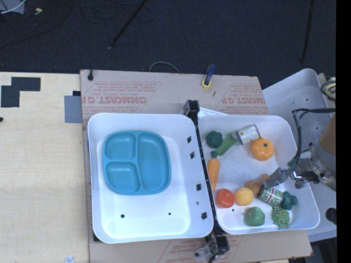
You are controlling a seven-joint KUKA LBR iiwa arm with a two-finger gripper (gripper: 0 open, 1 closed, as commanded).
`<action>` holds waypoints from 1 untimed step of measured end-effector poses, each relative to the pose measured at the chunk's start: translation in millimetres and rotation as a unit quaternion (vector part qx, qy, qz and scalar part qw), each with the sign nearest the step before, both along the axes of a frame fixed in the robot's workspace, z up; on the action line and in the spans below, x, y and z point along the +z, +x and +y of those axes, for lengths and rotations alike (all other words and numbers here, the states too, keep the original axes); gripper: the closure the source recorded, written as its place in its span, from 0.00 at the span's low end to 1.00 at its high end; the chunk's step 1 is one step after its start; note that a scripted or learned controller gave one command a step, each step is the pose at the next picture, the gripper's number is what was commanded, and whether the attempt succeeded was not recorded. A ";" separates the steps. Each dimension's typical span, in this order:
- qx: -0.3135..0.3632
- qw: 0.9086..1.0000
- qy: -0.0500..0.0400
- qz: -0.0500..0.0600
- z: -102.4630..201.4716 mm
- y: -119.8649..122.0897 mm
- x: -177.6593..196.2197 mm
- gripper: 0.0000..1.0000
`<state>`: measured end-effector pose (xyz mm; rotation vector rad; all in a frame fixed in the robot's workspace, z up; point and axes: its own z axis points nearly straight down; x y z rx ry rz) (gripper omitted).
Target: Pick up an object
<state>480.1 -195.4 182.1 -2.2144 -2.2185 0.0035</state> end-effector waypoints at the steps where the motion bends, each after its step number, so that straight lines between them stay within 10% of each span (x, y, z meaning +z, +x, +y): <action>1: 0.000 1.000 0.000 0.000 -3.8 -8.9 -55.2 0.00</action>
